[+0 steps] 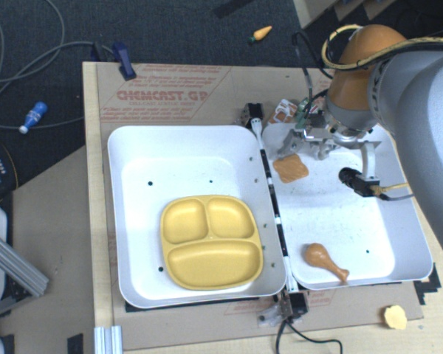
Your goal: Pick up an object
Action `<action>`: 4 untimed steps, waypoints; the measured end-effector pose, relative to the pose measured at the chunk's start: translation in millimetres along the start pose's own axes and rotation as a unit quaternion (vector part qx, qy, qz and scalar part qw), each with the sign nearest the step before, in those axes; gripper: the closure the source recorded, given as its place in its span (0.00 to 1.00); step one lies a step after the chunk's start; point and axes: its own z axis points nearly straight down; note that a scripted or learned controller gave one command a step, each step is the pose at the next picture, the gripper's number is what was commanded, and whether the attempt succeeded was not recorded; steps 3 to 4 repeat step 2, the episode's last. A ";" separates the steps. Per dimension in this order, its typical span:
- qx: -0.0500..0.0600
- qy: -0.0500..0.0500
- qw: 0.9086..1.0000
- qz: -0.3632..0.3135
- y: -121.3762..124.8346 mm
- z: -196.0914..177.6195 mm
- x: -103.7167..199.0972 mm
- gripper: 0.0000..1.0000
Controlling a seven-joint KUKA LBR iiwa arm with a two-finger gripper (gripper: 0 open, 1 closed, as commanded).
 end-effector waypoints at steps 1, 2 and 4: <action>0.002 0.000 1.000 0.001 -9.0 0.0 -0.1 0.00; -0.001 0.000 1.000 0.000 0.3 0.1 1.6 0.00; -0.001 0.000 1.000 0.000 0.3 0.1 1.6 0.00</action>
